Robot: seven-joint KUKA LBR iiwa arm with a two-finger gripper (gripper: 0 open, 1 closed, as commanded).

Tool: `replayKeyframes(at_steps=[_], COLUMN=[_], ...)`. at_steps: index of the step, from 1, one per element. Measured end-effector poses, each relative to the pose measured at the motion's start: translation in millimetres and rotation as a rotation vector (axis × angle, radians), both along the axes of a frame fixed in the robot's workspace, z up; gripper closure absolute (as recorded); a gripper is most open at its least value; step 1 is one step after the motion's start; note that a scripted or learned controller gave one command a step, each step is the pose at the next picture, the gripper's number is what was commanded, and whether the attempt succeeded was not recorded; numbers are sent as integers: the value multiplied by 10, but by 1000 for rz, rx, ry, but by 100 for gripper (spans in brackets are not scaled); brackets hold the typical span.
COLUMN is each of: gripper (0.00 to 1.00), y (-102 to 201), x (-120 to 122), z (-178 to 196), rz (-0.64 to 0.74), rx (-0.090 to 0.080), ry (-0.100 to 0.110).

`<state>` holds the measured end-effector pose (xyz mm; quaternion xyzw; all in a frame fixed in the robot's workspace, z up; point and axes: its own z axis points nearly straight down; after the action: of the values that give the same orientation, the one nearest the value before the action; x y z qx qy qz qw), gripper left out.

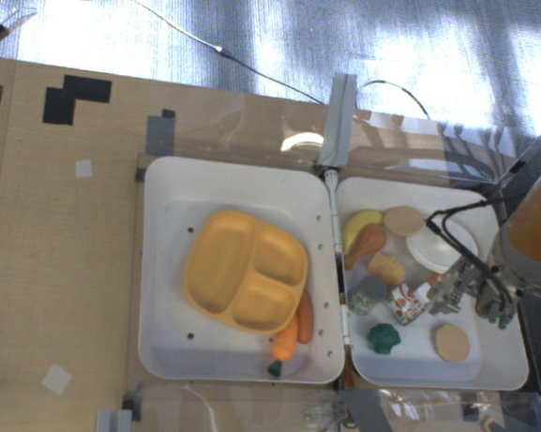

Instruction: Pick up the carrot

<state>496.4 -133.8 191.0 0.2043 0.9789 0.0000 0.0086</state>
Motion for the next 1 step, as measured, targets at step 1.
replayKeyframes(at_steps=[1], gripper=[100], y=[1002], x=[82], z=[-56], rz=[-352], rx=[10], ry=[9])
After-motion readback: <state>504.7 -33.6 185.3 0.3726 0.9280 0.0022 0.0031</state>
